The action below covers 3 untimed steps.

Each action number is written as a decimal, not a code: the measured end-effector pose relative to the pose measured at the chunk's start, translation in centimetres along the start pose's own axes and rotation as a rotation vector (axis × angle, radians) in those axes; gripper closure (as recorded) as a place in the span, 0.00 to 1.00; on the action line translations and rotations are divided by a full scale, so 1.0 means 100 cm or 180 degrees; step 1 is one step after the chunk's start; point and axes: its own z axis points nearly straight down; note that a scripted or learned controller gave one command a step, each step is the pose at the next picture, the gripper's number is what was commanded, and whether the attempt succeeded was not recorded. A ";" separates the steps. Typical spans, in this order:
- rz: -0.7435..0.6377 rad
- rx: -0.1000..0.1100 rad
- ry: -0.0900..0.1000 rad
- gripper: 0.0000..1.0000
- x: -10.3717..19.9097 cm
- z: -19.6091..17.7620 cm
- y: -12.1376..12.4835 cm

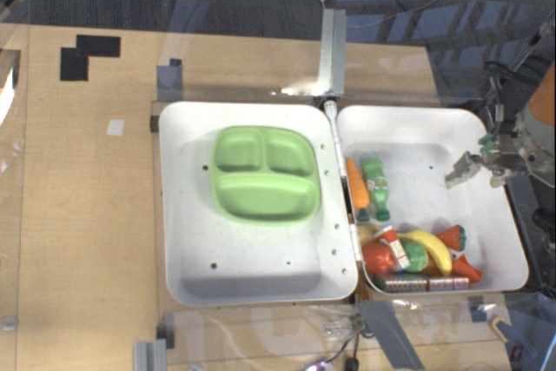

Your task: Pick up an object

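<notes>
**Arm poised over the toy bin, nothing grasped yet**

A pale wooden desk [78, 213] carries two shallow white bins side by side, with dark carpet beyond at twelve o'clock. The left bin [187, 265] holds a green divided plate [264, 172]. The right bin [426, 135] holds the toys: an orange carrot [356, 187] and a green bottle [376, 187] along its nine o'clock wall, and a heap at six o'clock with a yellow banana [432, 245], a red piece [380, 257] and a dark bar [417, 283].

The gripper [459, 171] hangs at the three o'clock edge of the right bin, above bare floor and well apart from the toys. Nothing sits between its fingers; how wide they stand I cannot tell.

This reads as the approach step, no object yet chosen or touched. The next move calls for travelling toward eight o'clock and descending on one piece. The carrot looks the cleanest candidate: its long axis runs twelve to six, the narrow end toward twelve, so closing across it from nine to three would suit, though the bin wall just beside it crowds one finger
</notes>
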 end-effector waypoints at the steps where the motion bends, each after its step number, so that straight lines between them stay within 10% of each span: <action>1: 0.0782 -0.0013 0.0008 0.00 -0.003 0.089 -0.001; 3: -0.0509 -0.0004 0.0000 0.00 0.068 0.017 -0.060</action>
